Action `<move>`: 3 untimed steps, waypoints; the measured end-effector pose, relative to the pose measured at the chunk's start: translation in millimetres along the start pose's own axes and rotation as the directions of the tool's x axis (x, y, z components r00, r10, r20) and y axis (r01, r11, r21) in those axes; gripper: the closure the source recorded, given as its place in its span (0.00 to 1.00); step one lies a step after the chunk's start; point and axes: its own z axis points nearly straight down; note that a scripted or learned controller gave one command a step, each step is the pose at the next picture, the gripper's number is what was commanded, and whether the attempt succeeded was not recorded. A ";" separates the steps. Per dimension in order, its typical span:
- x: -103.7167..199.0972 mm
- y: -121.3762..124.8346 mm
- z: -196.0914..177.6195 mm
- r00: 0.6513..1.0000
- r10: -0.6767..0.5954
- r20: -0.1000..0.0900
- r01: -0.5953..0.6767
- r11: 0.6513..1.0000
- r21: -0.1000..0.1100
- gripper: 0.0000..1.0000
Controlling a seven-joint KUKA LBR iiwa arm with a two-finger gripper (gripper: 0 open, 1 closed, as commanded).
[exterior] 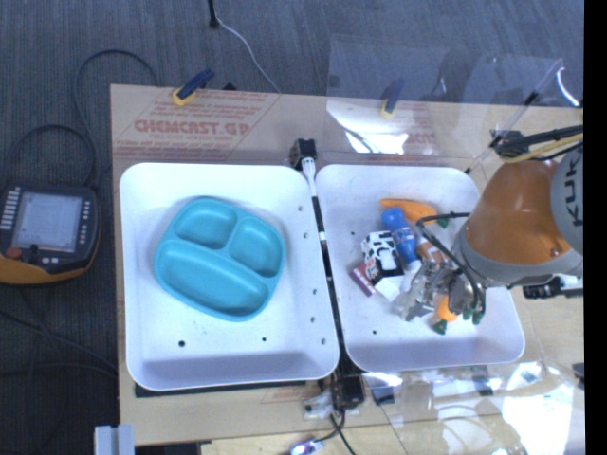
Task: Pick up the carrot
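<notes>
Right white bin (493, 349): carrot (444, 313) just beside the pincer (438, 297), finger state indiscernible.

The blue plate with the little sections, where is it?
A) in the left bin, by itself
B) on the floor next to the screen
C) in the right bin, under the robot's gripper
A: the blue plate lies in the left bin, apart from the pile of things in the right bin where the gripper is.
</notes>
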 end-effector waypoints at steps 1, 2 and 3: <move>18.6 27.9 8.4 0.976 -0.218 0.002 0.218 0.976 0.011 1.00; 33.1 61.3 -114.8 0.859 -0.511 -0.021 0.511 0.859 -0.009 1.00; -1.5 -3.4 -88.9 0.752 -0.658 -0.023 0.658 0.753 -0.015 1.00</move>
